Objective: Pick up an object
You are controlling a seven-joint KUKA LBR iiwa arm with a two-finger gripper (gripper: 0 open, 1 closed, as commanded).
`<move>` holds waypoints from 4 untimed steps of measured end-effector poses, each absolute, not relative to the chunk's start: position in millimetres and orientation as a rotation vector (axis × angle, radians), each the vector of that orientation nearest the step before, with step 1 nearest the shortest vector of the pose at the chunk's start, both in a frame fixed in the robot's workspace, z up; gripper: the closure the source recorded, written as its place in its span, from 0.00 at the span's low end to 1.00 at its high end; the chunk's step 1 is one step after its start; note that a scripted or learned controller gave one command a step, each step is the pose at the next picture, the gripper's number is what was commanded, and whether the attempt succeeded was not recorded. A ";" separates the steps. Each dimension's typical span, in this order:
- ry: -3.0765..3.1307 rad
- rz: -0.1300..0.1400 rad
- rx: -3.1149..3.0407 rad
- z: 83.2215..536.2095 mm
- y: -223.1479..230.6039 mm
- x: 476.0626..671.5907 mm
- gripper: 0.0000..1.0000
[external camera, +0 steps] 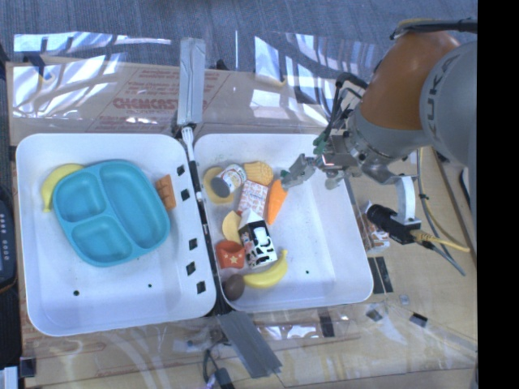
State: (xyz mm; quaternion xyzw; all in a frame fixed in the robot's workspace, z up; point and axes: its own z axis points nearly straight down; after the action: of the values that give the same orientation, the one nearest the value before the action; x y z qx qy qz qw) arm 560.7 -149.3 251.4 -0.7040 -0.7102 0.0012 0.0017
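**Gripper poised over the right bin's toy pile**

The gripper [298, 171] hangs above the right bin [324, 250], just beside the tip of a toy carrot [276, 200]; whether its jaws are spread or pressed together cannot be told. The carrot lies among a can [226, 180], a cracker [259, 171], a black-and-white carton [259, 244], a red cup [230, 254] and a banana [270, 274]. In the left bin [49, 282] rest a blue divided plate [111, 211] and a yellow piece [55, 181] tucked at its edge
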 end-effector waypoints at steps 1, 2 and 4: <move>-2.094 -0.008 -2.350 97.1 -151.8 583.2 0.00; -2.100 -0.012 -2.348 109.3 -151.7 585.2 1.00; -2.103 -0.009 -2.343 118.7 -151.1 585.1 1.00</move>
State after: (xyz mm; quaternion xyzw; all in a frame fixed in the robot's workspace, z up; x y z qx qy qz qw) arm 585.1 -151.1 118.7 -0.7443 -0.6678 -0.0030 -0.0033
